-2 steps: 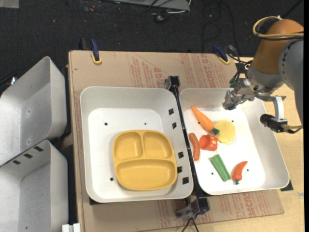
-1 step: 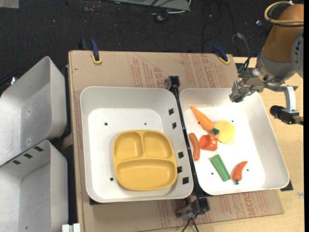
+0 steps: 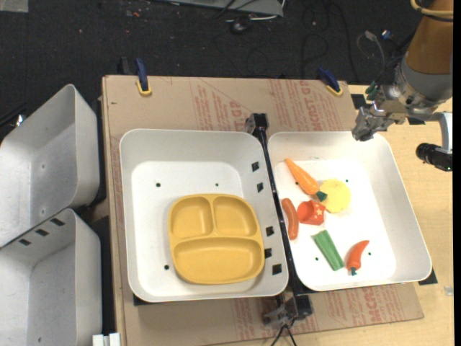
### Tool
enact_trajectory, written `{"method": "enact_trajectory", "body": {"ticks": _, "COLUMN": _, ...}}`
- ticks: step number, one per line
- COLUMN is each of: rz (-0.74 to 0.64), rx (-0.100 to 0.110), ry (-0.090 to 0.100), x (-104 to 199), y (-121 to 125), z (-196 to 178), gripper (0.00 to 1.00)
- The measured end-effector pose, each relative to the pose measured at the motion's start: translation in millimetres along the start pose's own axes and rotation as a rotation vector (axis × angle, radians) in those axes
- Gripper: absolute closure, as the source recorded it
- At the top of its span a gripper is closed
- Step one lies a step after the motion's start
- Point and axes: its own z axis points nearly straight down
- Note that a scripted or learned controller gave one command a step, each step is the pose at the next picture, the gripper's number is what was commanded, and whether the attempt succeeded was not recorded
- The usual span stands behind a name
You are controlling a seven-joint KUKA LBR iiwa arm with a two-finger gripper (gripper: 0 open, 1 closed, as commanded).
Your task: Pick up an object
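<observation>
The right bin (image 3: 403, 215) holds several toy foods: an orange carrot (image 3: 301, 176), a yellow lemon (image 3: 335, 195), a red pepper piece (image 3: 311, 213), a red sausage (image 3: 290, 218), a green stick (image 3: 328, 250) and a small red chili (image 3: 356, 255). My gripper (image 3: 364, 130) hangs over the bin's far right corner, well above and to the right of the foods. Nothing shows between its fingers.
The left bin (image 3: 144, 157) holds a yellow divided plate (image 3: 215, 238). Black clips line the seam between the bins (image 3: 268, 207). Two more white bins (image 3: 43, 193) stand off the bench at the left. Cables lie on the dark floor beyond the board.
</observation>
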Motion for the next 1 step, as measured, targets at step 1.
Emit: {"method": "enact_trajectory", "body": {"ticks": 1, "rz": -0.004, "rx": 0.006, "ry": 0.003, "x": 54.6, "y": -15.3, "z": -6.9, "gripper": 1.00}}
